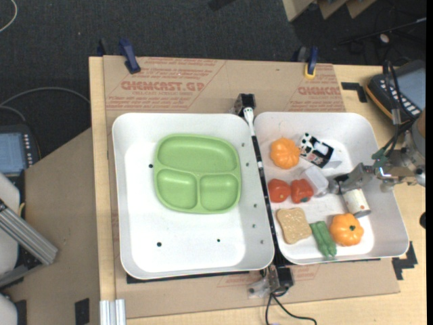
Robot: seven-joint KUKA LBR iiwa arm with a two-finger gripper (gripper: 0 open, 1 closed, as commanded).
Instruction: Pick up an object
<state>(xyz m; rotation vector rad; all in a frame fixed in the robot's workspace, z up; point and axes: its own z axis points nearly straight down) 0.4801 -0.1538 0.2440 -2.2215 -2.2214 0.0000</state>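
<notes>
Where toys crowd the right bin (385,212), gripper (346,181) inside (right edge), left bin (135,202) roomy

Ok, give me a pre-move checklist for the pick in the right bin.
1. Pincer over the right white bin: ok.
2. Something gripped between its tips: cannot tell.
3. Nearest target, red pepper-shaped toy, lying free: ok.
4. Round orange pumpkin toy clear of the arm: ok.
5. Green divided plastic plate in the left bin, out of the path: ok.
6. Slice of toy bread lying flat: ok.
</notes>
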